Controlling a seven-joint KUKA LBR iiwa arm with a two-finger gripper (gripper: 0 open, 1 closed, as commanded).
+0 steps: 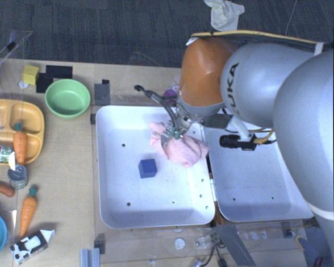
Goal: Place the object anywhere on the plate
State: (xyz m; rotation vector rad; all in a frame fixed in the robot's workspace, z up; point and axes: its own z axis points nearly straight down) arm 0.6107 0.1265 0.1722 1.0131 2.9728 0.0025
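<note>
Directly beneath pincer (pixel 172 131), pink cloth (pixel 180 148)

Hidden and cut-off parts, overhead view.
Arm (pixel 271 99) bulk covers right bin's (pixel 261 203) upper part and runs off frame right; jaws too small and cluttered against pink cloth (pixel 177 146) to read. Yellow divided plate (pixel 28 125), a blue item (pixel 2 234) and a red item (pixel 6 190) cut by left edge. Purple object (pixel 170 94) mostly hidden behind wrist. White rag (pixel 224 13) clipped at top.
</note>
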